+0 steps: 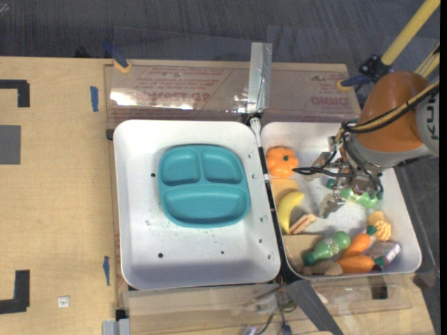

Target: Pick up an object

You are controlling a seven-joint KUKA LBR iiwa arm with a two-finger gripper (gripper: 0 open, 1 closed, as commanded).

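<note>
Two white bins sat side by side on the surface: the left bin (133, 208) carried one teal divided plate (203, 185), and the right bin (408, 246) held all the loose toy food. You had the gripper (339, 187) low inside the right bin, its metal parts hanging over a small green item (367, 198) near the bin's middle. Whether the fingers were spread or closed could not be made out from the tangle of metal and cable there, and nothing was plainly seen between them, so you should not have counted anything as held.

By count, the right bin showed one orange pumpkin (281, 161) at the back left, one banana (290, 204) just beside a small sandwich-like piece (302, 223), one green bottle-shaped toy (327, 248), two carrots (357, 253) lying close together at the front, one yellow corn-like piece (378, 223), and one purple-tipped piece (388, 253) at the front right; the front pile was crowded, so that tally was approximate.

To do the step well, you would likely have wanted to settle on the green item directly beneath, centre the fingers across its narrow side, close fully, and lift straight up, watching that the neighbouring corn-like piece did not get dragged along.
</note>
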